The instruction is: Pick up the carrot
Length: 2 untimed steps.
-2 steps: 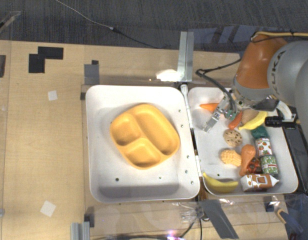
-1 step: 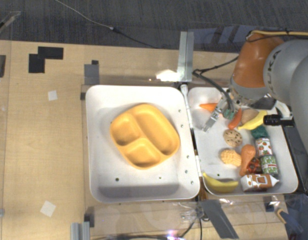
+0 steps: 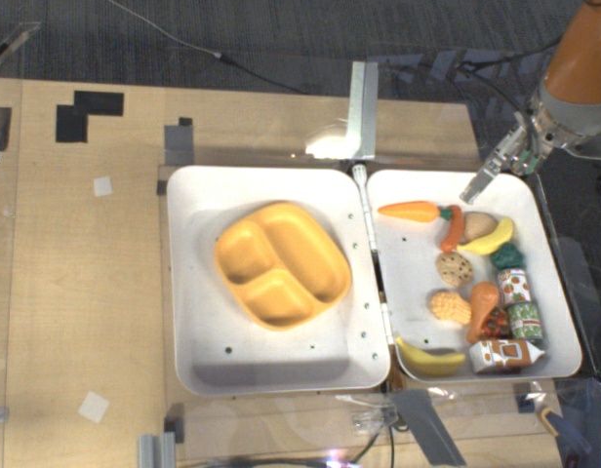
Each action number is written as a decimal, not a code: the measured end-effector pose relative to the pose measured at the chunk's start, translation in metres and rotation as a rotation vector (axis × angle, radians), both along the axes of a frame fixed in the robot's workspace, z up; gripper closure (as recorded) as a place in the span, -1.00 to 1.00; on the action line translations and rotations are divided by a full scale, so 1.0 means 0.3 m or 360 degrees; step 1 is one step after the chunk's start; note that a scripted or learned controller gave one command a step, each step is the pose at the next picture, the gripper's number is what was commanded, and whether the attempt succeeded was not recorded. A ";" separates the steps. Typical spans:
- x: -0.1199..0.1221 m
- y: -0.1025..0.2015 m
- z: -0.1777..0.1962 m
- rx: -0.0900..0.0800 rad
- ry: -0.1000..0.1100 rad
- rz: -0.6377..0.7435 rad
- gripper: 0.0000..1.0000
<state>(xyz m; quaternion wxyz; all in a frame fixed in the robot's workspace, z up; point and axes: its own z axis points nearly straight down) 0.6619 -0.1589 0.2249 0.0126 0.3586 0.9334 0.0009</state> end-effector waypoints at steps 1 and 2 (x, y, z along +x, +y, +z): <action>-0.287 0.097 -0.346 0.0016 0.0037 -0.0397 -1.00; -0.500 0.133 -0.441 0.0014 -0.0009 -0.0481 -1.00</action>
